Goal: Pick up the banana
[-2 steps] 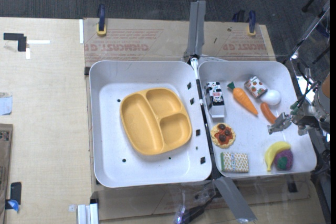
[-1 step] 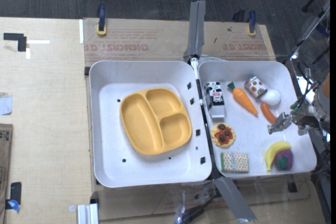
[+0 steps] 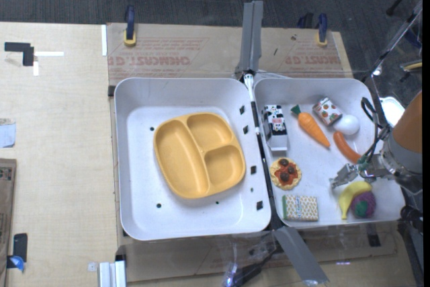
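Observation:
The banana (image 3: 347,197) is a small yellow toy lying in the front right part of the right bin (image 3: 316,87), curved side toward the bin's middle. A purple and green ball (image 3: 364,206) lies right against its right side. My gripper (image 3: 345,176) reaches in from the right and sits just behind the banana's upper end, close above it. Nothing is visibly held in it. The grey arm and its wrist cover the bin's right rim.
Also in the right bin are a carrot (image 3: 314,129), an orange sausage shape (image 3: 347,146), a white egg (image 3: 348,124), a red and white box (image 3: 327,111), a cow-print carton (image 3: 273,120), a small tart (image 3: 286,173) and a cracker pack (image 3: 300,208). A yellow divided plate (image 3: 199,154) lies in the left bin (image 3: 134,165).

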Controlling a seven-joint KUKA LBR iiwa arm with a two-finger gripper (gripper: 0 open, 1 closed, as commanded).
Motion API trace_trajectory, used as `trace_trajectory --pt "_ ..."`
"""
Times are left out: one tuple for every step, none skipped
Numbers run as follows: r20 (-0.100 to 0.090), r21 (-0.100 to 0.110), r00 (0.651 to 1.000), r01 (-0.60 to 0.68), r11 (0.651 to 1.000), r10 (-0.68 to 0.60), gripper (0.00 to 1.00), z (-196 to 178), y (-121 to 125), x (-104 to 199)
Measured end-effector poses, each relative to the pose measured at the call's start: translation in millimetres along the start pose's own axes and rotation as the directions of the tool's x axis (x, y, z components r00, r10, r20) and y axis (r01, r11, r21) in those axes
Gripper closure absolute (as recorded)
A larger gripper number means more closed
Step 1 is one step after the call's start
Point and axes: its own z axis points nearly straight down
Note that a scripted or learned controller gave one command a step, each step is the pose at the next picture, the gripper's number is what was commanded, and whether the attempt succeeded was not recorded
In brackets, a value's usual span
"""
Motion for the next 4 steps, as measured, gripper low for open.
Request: trace_trajectory --pt "0.001 0.0 1.0 -0.003 1.0 0.003 1.0 -8.7 -0.1 -0.4" --pt "0.001 0.001 1.0 -0.003 1.0 0.003 0.0 -8.7 -0.2 -0.6" --pt "0.002 -0.001 1.0 -0.015 1.0 0.015 0.0 -0.4 -0.3 1.7" --pt "0.002 -0.001 1.0 -0.015 1.0 0.015 0.0 -0.5 -0.2 1.7"
